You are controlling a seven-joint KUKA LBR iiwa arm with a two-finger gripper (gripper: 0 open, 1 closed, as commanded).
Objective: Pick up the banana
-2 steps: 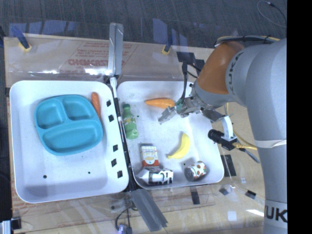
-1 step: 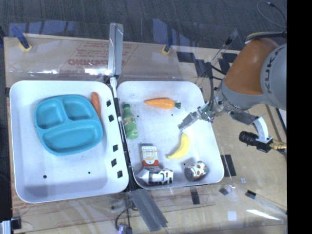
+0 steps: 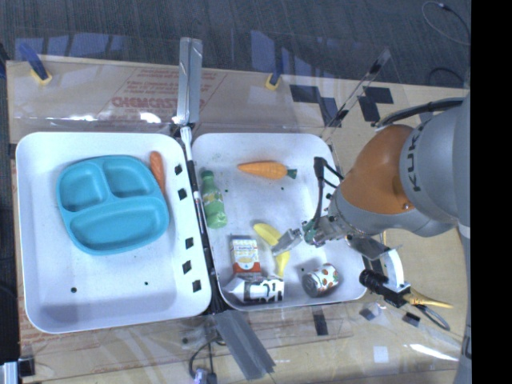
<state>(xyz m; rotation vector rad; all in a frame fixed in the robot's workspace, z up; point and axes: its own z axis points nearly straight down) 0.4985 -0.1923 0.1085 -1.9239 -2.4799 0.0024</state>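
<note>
Fingers astride banana (touching)

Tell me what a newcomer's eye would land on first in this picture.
First the big grey arm with its orange band, reaching in from the right over the right bin. Its hand sits low beside the yellow banana. Next comes the bright blue divided plate in the left bin.
</note>
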